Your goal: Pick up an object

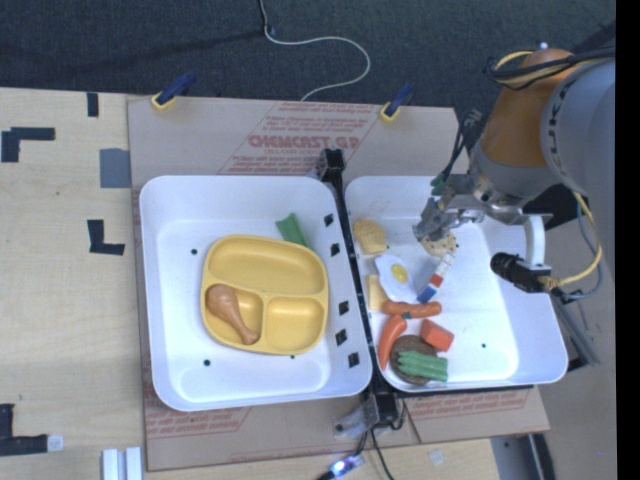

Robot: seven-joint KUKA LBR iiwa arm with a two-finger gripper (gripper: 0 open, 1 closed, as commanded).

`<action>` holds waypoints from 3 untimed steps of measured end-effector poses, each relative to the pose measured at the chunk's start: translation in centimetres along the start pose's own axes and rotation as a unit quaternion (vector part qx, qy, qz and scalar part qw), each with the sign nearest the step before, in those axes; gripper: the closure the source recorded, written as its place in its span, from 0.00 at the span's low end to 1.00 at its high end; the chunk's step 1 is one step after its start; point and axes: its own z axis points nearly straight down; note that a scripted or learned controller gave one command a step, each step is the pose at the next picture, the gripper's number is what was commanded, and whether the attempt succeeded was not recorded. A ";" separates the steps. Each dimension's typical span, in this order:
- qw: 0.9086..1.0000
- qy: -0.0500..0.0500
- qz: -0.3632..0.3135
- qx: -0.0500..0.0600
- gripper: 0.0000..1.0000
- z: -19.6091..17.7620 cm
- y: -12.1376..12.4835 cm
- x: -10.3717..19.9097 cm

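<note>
My gripper (436,228) hangs low over the back middle of the right bin (520,338). Right under its tip lies a small speckled beige piece (444,242); whether it is held I cannot tell. Just in front of that lies a white, blue and red stick (434,278). To the left are a pale yellow lump (370,235) and a fried egg (395,271). Nearer the front lie an orange carrot (414,309), a second orange piece (387,339), a red chunk (439,336), and a brown and green item (417,362).
The left bin (170,268) holds a yellow divided plate (290,273) with a chicken drumstick (232,311) in one compartment, and a green piece (293,230) behind it. A black divider (345,268) runs between the bins. The arm's grey body (560,128) looms over the right bin's back right.
</note>
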 end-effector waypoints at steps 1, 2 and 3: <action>1.000 0.000 0.000 0.001 1.00 -5.3 0.1 0.0; 1.000 0.000 -0.001 0.003 1.00 -4.7 0.8 4.6; 1.000 0.001 -0.002 0.003 1.00 -4.4 1.0 9.9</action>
